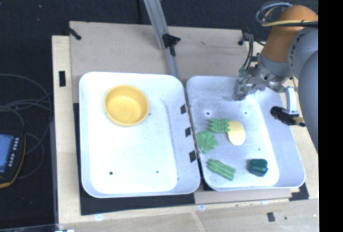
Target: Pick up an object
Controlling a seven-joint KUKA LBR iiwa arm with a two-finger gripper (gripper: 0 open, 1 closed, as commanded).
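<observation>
The right bin (pixel 278 134) holds several small items: a yellow piece with a green leafy top (pixel 230 130), a light green leafy piece (pixel 206 141), a green ridged piece (pixel 221 169) and a dark green pepper (pixel 258 166). A yellow bowl (pixel 126 105) sits in the left bin (pixel 134 172), near its back left. My gripper (pixel 242 90) hangs over the back of the right bin, well above and behind the items, with nothing seen between its fingers.
A slanted metal pole (pixel 155 11) rises from the back of the bench between the two bins. The arm's grey body and orange band (pixel 284 38) stand over the bench's back right corner. A handheld screen (pixel 8 153) lies off the bench at the left.
</observation>
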